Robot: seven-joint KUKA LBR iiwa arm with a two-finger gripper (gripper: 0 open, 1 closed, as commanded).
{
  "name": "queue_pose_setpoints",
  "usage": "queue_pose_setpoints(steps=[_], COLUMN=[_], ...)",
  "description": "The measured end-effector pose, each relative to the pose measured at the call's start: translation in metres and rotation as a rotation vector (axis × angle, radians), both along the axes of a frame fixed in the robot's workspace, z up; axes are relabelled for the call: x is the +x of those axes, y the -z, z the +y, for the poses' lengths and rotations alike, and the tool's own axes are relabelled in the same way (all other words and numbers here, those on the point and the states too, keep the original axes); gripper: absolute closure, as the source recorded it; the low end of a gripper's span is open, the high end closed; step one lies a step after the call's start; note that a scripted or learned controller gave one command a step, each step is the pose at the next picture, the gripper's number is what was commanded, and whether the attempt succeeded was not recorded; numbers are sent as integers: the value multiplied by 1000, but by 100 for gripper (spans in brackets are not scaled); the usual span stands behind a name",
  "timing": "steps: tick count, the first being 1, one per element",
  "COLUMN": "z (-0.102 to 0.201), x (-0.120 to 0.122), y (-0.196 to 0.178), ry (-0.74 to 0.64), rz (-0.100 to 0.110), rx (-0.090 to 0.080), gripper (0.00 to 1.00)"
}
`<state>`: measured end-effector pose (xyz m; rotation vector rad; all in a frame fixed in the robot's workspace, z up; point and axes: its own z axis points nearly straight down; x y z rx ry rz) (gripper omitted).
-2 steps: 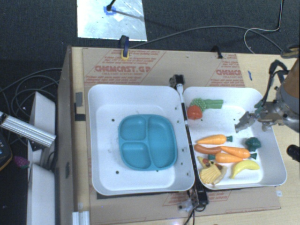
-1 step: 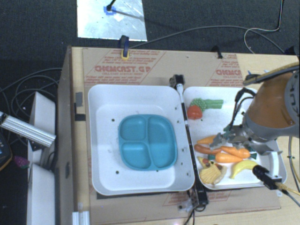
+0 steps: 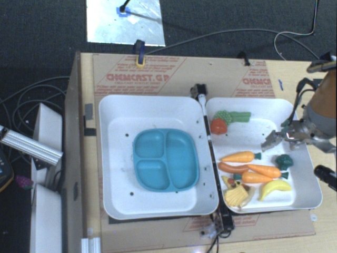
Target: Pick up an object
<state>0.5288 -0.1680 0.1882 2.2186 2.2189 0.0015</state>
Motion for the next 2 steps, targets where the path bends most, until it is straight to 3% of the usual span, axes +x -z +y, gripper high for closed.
queue_pose_setpoints(steps=[1, 2], z=[72, 45], x=[0, 108], y=[70, 104], ry=[-3, -4], rz=[4, 2], rx=[3, 1], gripper=[0, 0])
